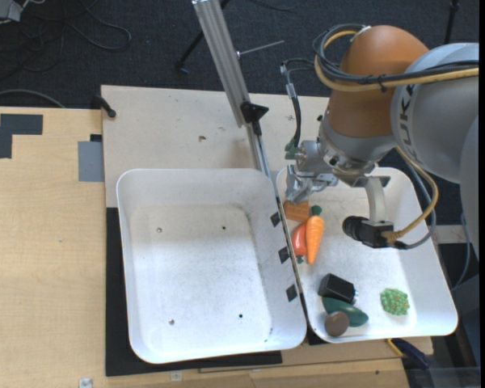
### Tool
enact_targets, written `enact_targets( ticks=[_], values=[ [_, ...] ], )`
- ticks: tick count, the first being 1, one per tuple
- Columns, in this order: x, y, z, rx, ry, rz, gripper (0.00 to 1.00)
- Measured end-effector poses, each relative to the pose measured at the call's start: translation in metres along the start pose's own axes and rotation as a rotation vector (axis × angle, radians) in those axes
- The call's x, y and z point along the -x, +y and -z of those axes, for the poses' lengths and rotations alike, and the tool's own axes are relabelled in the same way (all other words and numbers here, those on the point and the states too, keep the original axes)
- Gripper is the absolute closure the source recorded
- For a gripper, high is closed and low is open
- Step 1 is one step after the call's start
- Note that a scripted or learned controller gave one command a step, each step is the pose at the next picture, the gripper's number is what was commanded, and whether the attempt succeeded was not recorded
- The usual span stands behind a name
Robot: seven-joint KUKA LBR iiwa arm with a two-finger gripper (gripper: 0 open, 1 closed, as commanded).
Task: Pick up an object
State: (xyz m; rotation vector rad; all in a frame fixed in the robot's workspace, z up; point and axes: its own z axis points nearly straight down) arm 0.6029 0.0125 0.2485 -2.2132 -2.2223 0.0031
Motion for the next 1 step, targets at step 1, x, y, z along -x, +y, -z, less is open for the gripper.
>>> enact_targets(
  ticks=[1],
  values=[
    [-0.0416, -0.0161, 0.0014, 0.0, 0.0, 0.0, 1.0]
  ],
)
